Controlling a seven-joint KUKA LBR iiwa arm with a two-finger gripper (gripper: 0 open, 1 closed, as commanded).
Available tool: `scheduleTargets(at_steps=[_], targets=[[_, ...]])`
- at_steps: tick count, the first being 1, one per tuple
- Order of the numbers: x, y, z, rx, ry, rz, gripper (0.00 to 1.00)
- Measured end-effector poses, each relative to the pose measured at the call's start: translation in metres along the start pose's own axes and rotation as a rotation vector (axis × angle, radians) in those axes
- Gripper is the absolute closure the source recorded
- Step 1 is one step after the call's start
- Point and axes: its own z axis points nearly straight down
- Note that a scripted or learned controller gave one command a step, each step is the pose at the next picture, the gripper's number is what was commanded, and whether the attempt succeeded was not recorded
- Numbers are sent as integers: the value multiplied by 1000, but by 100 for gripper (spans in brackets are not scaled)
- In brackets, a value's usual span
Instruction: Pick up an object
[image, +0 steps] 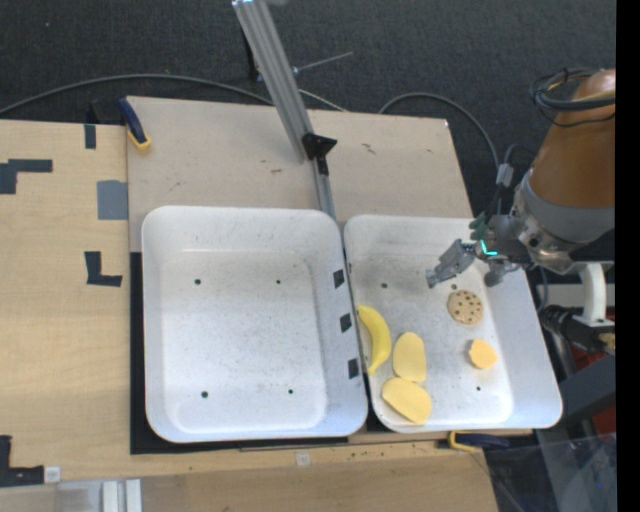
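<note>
The gripper (447, 268), whose opening cannot be told and which holds nothing visible, hangs over the right bin (520, 400); the cookie (464, 306) lies just below and slightly right of it.

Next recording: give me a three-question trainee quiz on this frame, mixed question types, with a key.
1. True or false: the banana lies in the left bin.
2. Which item is nearest the hand? A) cookie B) orange piece C) banana
3. Fill in: the two pale yellow pieces lie in the ___ bin.

Key: 1 false, it lies in the right bin; 2 A; 3 right.
</note>
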Motion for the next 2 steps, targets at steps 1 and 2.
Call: scheduleTargets(at_steps=[1, 2], targets=[[0, 1, -2, -4, -1, -1, 0], [-1, -2, 42, 1, -1, 1, 0]])
